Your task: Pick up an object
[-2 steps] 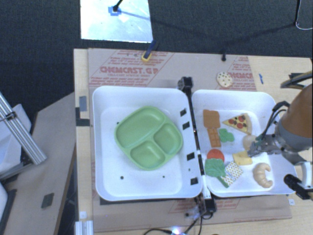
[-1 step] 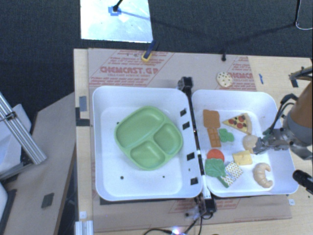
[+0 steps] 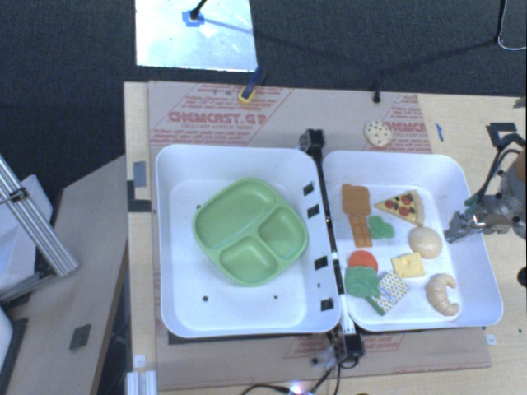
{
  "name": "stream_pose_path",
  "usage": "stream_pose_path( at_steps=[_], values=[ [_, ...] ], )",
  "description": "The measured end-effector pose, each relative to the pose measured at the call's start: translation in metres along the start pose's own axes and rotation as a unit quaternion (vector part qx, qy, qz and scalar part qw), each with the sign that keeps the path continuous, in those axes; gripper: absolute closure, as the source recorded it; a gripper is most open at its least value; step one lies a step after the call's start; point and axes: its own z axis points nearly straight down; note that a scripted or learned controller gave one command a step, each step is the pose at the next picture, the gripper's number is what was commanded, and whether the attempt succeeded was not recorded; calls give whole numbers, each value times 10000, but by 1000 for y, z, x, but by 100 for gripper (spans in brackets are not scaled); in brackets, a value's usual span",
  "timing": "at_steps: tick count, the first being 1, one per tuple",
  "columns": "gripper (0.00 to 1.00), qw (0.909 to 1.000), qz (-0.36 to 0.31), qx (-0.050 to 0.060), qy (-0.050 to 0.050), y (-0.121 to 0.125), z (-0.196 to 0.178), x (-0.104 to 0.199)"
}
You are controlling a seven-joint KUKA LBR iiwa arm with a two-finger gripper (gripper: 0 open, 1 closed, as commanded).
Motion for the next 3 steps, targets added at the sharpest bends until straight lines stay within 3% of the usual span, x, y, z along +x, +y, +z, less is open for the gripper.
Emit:
stream_pose_path(
  at_steps=[1, 3],
  values=[
    [100, 10000, -4, 17, 8, 1, -14, 0],
    [100, 10000, -16, 22, 15, 8, -15, 102]
  ],
)
